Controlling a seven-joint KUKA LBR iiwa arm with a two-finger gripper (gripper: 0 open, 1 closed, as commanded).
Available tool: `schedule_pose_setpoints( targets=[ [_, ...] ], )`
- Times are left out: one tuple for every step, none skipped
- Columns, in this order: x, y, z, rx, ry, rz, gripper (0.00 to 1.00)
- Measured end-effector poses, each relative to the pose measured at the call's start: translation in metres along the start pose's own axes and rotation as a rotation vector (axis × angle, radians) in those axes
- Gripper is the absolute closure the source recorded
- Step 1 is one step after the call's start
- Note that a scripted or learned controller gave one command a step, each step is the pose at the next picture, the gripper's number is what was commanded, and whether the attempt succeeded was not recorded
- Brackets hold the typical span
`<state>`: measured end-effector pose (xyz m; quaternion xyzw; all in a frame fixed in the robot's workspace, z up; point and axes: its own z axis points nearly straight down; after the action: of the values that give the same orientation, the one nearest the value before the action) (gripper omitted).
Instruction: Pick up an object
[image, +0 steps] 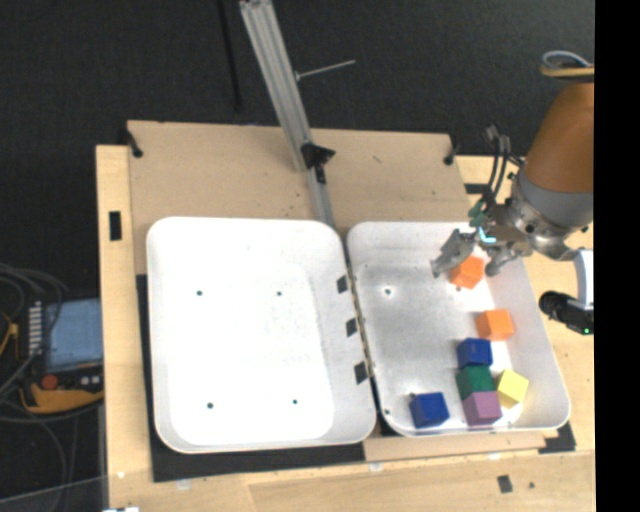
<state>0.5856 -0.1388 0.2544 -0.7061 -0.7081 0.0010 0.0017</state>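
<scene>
My gripper (468, 264) hangs over the upper right part of the right bin (400, 330), and its two fingers are spread apart. Between the fingertips sits a small orange block (467, 272), with a narrow gap on each side of it. The left finger (445, 260) stands just left of the block, the other just right of it. I cannot tell whether the block rests on the bin floor or is slightly raised.
A second orange block (495, 323), a blue block (475, 352), a green one (476, 380), a yellow one (512, 386), a purple one (483, 407) and another blue one (429, 409) lie in the right bin. The left bin (250, 330) adjoins it. A metal pole (285, 90) slants behind.
</scene>
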Motion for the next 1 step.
schedule_pose_setpoints(
  targets=[
    [-0.0001,0.0008,-0.0026,-0.005,-0.001,0.001,0.00]
  ],
)
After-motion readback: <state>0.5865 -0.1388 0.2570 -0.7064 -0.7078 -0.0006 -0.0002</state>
